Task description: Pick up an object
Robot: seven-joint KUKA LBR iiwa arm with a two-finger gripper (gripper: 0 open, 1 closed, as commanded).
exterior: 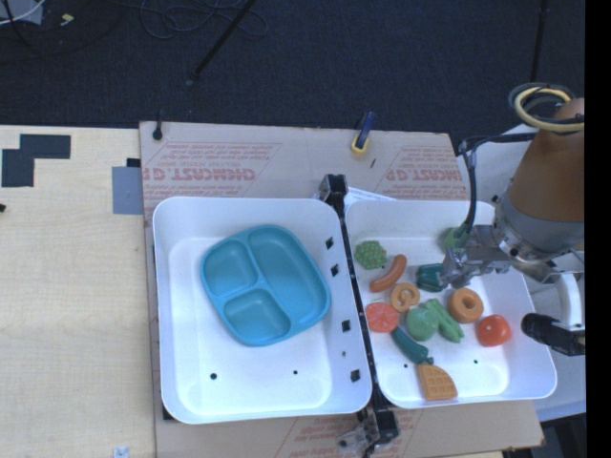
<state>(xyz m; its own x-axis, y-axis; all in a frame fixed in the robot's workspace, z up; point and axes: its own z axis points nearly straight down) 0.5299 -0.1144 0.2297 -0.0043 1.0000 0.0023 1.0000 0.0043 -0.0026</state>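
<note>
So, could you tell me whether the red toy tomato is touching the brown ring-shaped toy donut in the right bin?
Apart. The camera view shows a strip of white bin floor between the red toy tomato and the brown ring-shaped toy donut.

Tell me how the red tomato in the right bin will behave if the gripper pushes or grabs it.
The red tomato looks round and smooth, so a push would probably roll it toward the bin wall. It looks like a plastic toy, so likely light and stiff. Its curved sides may slip from the gripper unless it is squeezed across the middle.
</note>
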